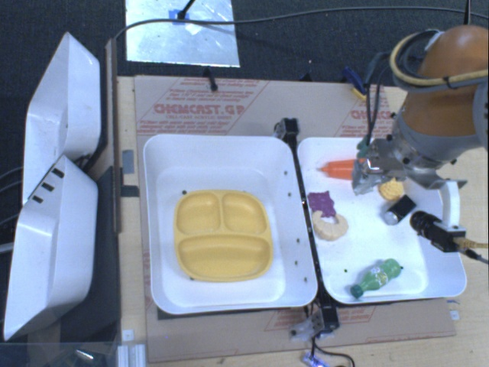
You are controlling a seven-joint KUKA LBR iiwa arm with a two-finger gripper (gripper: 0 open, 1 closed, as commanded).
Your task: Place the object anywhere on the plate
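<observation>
- Plate [223,234], yellow and sectioned, sits centre-left in its bin [160,159], bare; any drop short lands on white plastic.
- Purple toy [322,202] and ring [330,226] crowd the divider.
- Carrot [339,168], upper right, lies beside the gripper [364,177]; I can't tell its state, so a miss seems likely.

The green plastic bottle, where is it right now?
In the camera view, the green plastic bottle lies in the right white bin, near its front edge, below the beige ring-shaped toy.
</observation>
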